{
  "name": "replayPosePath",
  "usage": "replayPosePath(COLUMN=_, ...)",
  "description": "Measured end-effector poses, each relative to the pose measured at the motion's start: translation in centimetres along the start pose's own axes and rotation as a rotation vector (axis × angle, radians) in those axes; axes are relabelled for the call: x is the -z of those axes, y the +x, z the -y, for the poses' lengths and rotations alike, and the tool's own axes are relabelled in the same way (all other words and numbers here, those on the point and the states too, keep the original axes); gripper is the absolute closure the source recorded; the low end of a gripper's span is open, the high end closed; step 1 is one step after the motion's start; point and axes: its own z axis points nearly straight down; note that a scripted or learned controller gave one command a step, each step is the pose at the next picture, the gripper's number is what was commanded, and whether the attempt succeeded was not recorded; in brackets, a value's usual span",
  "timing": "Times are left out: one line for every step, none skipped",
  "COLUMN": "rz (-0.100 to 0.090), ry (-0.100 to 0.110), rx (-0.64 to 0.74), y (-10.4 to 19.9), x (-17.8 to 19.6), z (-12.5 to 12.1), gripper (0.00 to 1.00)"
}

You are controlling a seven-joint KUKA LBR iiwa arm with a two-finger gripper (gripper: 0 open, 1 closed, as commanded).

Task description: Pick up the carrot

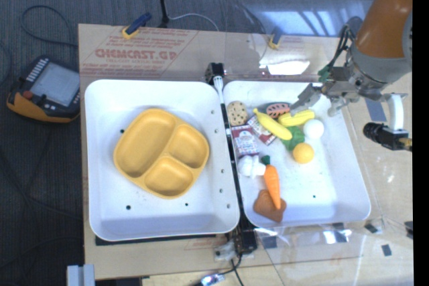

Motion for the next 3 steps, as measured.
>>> replayPosePath(rz=0.000, ry=-0.006, rx=0.255, y=0.9, x=-12.4, z=4.1, gripper=0.00)
replayPosePath(rz=0.015, ry=-0.025, rx=0.408, y=3.5, x=-15.6, z=7.6, gripper=0.00)
replayPosePath(rz=0.014, ry=-0.026, rx=0.408, y=3.6, x=-14.7, z=7.4, gripper=1.00)
